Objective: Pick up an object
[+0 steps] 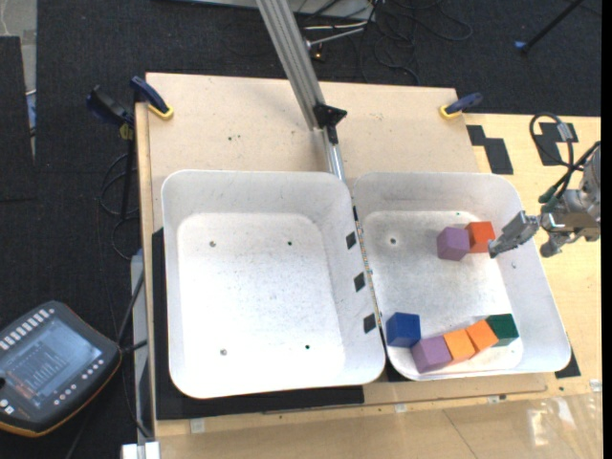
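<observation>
Bins: the left bin (253, 275) lies beside the right bin (459, 285), which carries 6 blocks. Near that bin's front wall sit a blue cube (403, 329), purple block (431, 353), orange block (460, 342), green block (501, 329). Nearer its far wall, a purple cube (453, 243) touches an orange cube (481, 233). The gripper (532, 238) hovers at that bin's right rim, fingers spread, gripping nothing.
</observation>
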### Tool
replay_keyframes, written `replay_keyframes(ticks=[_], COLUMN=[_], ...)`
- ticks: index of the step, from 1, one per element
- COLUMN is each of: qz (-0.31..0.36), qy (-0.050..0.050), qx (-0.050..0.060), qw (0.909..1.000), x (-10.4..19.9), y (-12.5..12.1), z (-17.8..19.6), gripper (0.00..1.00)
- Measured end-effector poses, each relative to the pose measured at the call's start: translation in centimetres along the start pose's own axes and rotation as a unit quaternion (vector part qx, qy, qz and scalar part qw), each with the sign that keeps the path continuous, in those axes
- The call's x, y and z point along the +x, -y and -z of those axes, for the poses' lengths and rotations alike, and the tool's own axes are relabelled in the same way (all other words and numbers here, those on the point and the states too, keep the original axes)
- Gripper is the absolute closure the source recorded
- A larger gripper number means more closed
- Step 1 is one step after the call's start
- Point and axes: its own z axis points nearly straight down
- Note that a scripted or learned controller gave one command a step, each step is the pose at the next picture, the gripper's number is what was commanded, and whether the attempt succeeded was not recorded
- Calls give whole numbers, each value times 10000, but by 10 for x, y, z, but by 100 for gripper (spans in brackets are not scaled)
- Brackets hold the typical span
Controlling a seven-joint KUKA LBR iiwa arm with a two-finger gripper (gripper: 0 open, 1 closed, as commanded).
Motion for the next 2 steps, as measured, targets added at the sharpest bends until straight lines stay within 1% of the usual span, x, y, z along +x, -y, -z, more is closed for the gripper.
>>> replay_keyframes(ticks=[1, 2], qz=[-4, -16], qy=[7, -4], qx=[-22, 11], qw=[10000, 10000], x=[0, -2], y=[-1, 2], z=[2, -61], gripper=[0, 0])
